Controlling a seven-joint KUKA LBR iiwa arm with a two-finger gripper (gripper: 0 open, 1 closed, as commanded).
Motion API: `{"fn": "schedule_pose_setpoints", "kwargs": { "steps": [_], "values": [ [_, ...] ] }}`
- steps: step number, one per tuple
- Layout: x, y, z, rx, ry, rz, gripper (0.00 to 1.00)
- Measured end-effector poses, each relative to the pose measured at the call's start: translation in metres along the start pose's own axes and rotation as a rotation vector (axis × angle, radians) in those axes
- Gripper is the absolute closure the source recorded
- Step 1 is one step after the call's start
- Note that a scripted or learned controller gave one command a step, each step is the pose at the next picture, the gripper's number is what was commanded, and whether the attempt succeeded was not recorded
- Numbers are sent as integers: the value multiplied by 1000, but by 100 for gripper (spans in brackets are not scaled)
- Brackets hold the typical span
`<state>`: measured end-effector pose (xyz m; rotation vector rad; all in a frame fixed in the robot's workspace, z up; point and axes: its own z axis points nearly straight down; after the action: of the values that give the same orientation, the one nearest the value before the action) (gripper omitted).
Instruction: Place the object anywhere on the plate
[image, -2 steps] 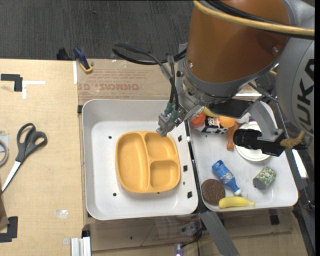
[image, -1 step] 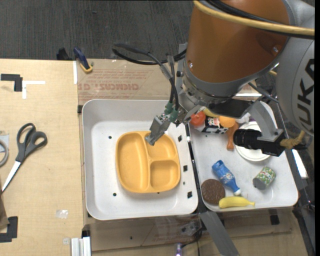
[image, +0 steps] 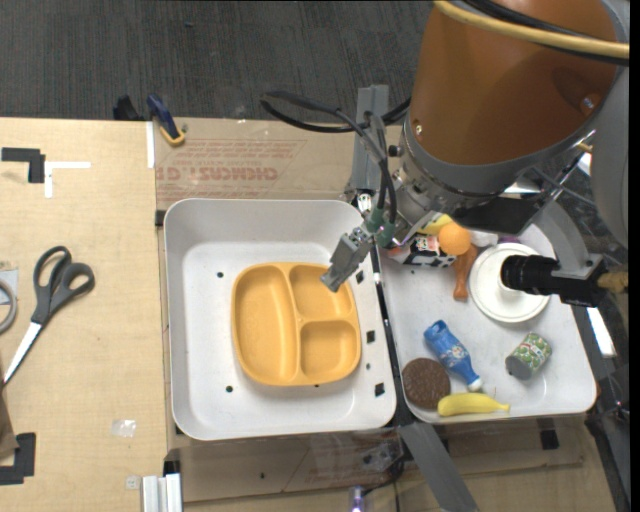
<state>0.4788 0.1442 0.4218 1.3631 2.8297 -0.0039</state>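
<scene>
The gripper (image: 338, 272) hangs over the yellow plate's (image: 262, 345) far right rim in the left bin (image: 190, 300), its grip too blurred to tell, while the bottle (image: 450, 352) and banana (image: 473, 404) lie in the right bin (image: 572, 392), whose far end the arm (image: 500, 90) hides.

I see a yellow-orange divided plate (image: 296, 324) in the left white bin (image: 190, 330). In the right white bin (image: 575, 385): a blue bottle (image: 450, 353) with a white cap, a yellow banana (image: 473, 405), a dark brown round cookie (image: 426, 381), a green-and-grey patterned can (image: 528, 355), and a black-and-white cow-patterned toy (image: 430, 250). Black-handled scissors (image: 45, 295) lie on the pale wood bench (image: 80, 380). My arm (image: 500, 80) shows orange above grey.
</scene>
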Motion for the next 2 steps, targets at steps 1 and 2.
{"fn": "schedule_pose_setpoints", "kwargs": {
  "steps": [1,2],
  "values": [
    [-45,-27,46,0,0,-51,0],
    [-88,-70,79,-1,0,-241,0]
  ]
}}
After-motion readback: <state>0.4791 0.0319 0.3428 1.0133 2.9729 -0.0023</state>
